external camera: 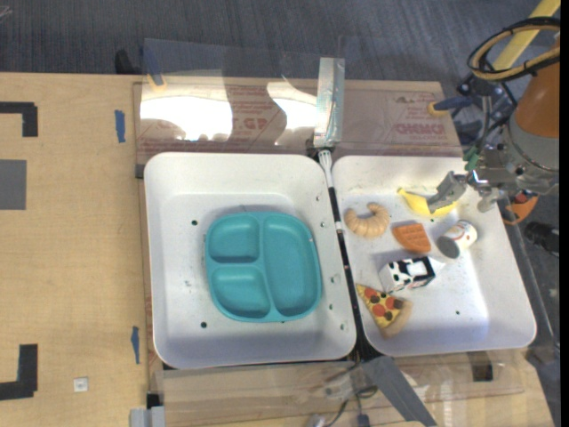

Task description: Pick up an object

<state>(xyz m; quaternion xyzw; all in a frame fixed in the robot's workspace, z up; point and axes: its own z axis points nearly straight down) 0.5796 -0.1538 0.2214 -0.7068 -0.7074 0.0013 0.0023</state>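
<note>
Showing reversed red print: cardboard panel.

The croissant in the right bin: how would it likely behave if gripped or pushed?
The croissant looks like a small toy, so probably light. Its curved, ridged shape may give the gripper uneven contact. Pushed, it would likely slide or pivot rather than roll.

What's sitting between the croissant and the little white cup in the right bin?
An orange toy piece lies between the croissant and the white cup, seen in the overhead camera view.
</note>
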